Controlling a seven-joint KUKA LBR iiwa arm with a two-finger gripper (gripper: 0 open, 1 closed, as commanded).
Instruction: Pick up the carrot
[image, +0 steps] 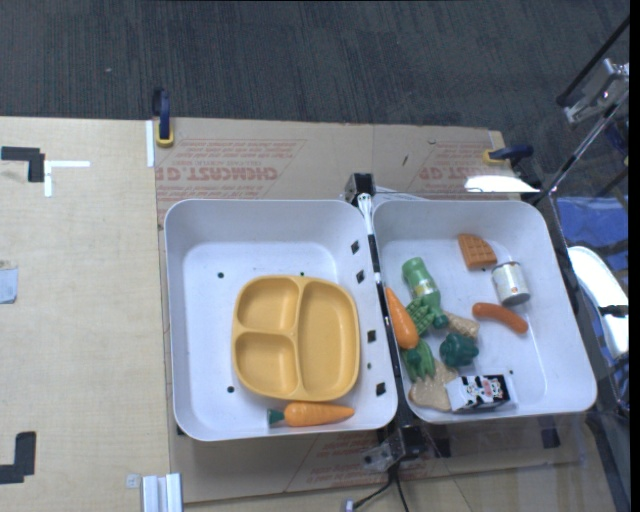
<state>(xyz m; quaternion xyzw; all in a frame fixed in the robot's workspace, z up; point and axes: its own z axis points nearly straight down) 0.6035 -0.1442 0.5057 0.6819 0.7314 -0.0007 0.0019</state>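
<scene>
You are looking down on two bins on the bench (80, 330): one carrot (312, 413) is lying on its side in the left bin (190, 260), just beside the near edge of the yellow plate (297, 337), leaf end pointing left. A second carrot (401, 320) is leaning along the left wall of the right bin (545, 290), touching a green bottle (420, 280) and near a broccoli (458, 350), sausage (500, 317) and can (511, 283). You cannot tell the end effector's state.
</scene>
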